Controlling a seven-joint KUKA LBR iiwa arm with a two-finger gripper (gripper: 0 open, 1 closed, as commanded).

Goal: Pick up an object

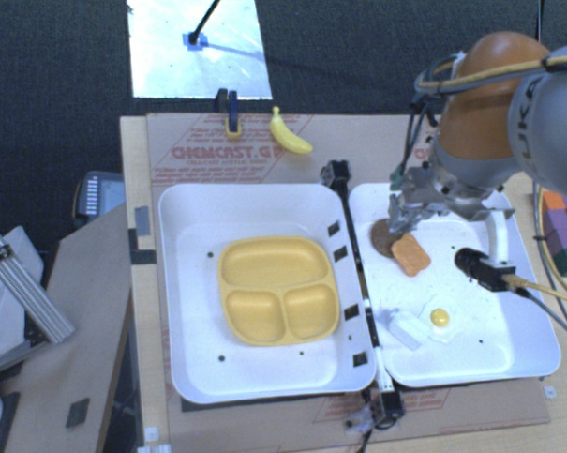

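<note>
- Nearest the camera in the right bin (500,347) lie a small white block (407,331) and a toy fried egg (439,318), just beside each other and well apart from the gripper.
- The left bin (198,365) holds a yellow divided plate (275,289), lying flat, with no arm near it.
- Farther back in the right bin, an orange block (411,256) lies tilted, touching or slightly overlapping a flat brown disc (382,238) on its left.
- The gripper (402,222) is low over these two, at the far edge of the orange block and the right edge of the disc. Whether its jaws are spread or pressed together cannot be told from this slant, and nothing shows between them.
- Judged step: the reach is down at the pair, with no grasp made. The next move calls for settling on one of the two, closing squarely on it, then lifting straight up clear of its neighbour. The flat disc looks harder to pinch than the block.
- Beyond the bins, a banana (289,134) rests on the tabletop (205,154), out of play.
</note>
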